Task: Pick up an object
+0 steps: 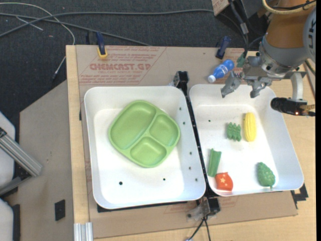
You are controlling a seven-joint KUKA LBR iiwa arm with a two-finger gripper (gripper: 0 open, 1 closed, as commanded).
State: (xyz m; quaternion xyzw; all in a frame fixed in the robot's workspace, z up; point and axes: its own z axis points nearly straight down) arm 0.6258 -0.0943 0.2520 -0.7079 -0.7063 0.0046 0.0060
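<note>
- The claw hangs over the far rim of the right bin, its two grey fingers spread apart with nothing between them.
- Just behind it, outside the bin on the cardboard, lies a blue bottle, its long axis slanting from near left to far right.
- Nearest below the claw in the right bin, a yellow corn cob lies lengthwise, pointing away from the camera toward the far rim.
- Just to its left is a small dark green leafy piece.
- Nearer the front, a light green stalk lies almost lengthwise, its lower end touching a red pepper.
- A bumpy green vegetable rests near the front right corner.
- The left bin holds a green divided plate, turned at a slant.
- Both bins rest on a printed cardboard sheet; beyond it is dark carpet with loose cables.
- The arm's upper part is cut off by the top edge.
</note>
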